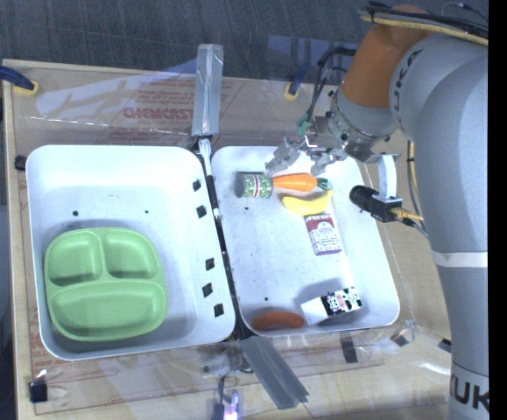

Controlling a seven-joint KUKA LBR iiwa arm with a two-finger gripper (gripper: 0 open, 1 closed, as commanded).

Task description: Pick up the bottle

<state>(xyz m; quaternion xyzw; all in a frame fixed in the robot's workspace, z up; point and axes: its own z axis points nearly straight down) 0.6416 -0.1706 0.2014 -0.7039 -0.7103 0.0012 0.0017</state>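
A small green bottle [253,185] with a pale label lies on its side at the back left of the right bin [262,261]. Its right end touches an orange carrot [295,182]. My gripper [304,159] hangs over the bin's back edge, just above the carrot and up-right of the bottle. Its silver fingers [283,157] are spread open with nothing between them.
A yellow banana [306,203] lies under the carrot, with a red and white box [321,234] below it. A white carton [332,304] and a brown sausage [277,319] sit near the front wall. The left bin [104,173] holds a green divided plate [104,283].
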